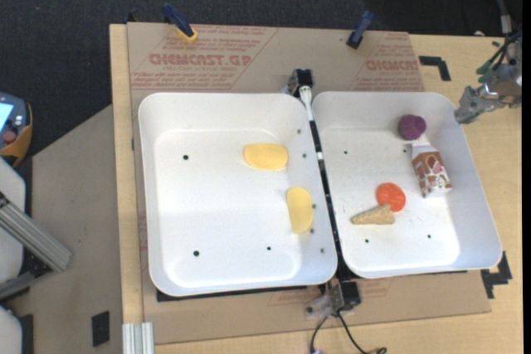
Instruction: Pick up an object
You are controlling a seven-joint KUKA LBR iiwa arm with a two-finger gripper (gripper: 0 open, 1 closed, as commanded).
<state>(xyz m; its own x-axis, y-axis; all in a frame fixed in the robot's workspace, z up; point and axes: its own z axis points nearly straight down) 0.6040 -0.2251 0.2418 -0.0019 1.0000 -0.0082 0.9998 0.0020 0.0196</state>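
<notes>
We log a brown bench (249,54) on dark floor, carrying two white bins edge to edge. Left bin (166,178): two yellow pieces, one (265,157) mid-bin, one (299,209) by the right wall. Right bin (473,211): a brown-and-white carton (430,171) lying flat, an orange ball (391,196) touching a tan wedge (373,216), a purple ball (411,126) just above the carton. Nothing covers them. Gripper (470,105) sits at the right bin's far right corner, apart from all items; finger state we cannot tell.
</notes>
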